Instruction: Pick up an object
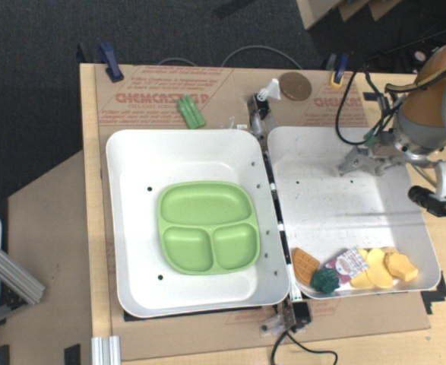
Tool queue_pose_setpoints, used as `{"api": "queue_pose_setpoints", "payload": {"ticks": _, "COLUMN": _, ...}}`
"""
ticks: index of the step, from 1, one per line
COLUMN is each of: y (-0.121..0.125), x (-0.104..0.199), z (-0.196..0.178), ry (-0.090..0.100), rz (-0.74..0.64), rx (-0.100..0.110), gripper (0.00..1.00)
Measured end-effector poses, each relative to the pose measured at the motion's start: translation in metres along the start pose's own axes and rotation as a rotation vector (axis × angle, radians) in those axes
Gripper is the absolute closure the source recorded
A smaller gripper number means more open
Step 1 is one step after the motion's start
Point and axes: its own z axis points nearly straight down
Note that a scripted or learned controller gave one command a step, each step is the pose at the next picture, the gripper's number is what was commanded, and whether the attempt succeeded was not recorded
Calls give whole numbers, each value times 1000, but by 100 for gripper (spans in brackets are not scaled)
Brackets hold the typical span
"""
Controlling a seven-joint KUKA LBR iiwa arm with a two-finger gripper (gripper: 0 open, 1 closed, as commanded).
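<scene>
Camera view is looking down at a slant on a bench (101, 204) carrying two shallow white bins side by side. Left bin (128, 226) is holding a green divided plate (207, 226), which is lying flat near the middle with bare white floor showing all around it, widest along the left wall and the near edge. Right bin (321, 181) is lying mostly bare across its far and middle floor, while its things are crowding into the near corner strip: a tan waffle-like piece (305, 263) just beside the dividing wall, a dark green lump (325, 280) touching it, a small pink-and-white packet (351, 262) next along, and a cluster of yellow pieces (384, 270) pressing toward the near right rim. Arm (428, 105) is reaching in from the right above the far right part of that bin, and its gripper (368, 158) is hanging over bare floor, well apart from the pile and holding nothing; whether its fingers are spread or closed I cannot tell. Beyond the bins, on the cardboard sheet (154, 90), a green clip (191, 112) is lying near the left bin's far edge and a brown disc (295, 87) is sitting near the right bin's far edge.
</scene>
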Motion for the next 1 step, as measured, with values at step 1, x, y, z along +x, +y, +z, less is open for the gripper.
{"api": "queue_pose_setpoints", "payload": {"ticks": 1, "y": 27, "x": 0, "z": 3, "ry": 18, "rz": 2, "rx": 31, "gripper": 0}}
